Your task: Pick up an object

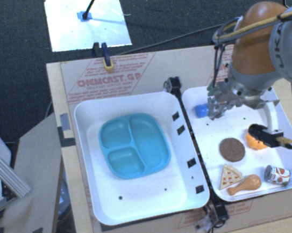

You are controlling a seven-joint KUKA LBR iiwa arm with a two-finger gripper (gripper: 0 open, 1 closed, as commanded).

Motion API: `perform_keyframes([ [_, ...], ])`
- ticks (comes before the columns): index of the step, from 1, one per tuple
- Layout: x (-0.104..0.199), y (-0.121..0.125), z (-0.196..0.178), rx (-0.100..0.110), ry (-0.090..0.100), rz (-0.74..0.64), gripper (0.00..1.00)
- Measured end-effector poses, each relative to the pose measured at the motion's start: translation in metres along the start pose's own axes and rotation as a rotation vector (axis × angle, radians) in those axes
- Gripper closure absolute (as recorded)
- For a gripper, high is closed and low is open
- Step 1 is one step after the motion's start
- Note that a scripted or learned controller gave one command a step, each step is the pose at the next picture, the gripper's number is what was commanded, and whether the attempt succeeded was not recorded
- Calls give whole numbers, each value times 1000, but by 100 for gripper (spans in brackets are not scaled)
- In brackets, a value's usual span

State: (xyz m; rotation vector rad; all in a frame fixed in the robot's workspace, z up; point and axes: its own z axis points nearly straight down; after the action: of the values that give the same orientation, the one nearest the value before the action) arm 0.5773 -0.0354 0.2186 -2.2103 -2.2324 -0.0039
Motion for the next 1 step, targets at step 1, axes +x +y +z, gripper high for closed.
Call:
perform_keyframes([
  [1, 56, -14, 8, 2, 0, 1, 100],
])
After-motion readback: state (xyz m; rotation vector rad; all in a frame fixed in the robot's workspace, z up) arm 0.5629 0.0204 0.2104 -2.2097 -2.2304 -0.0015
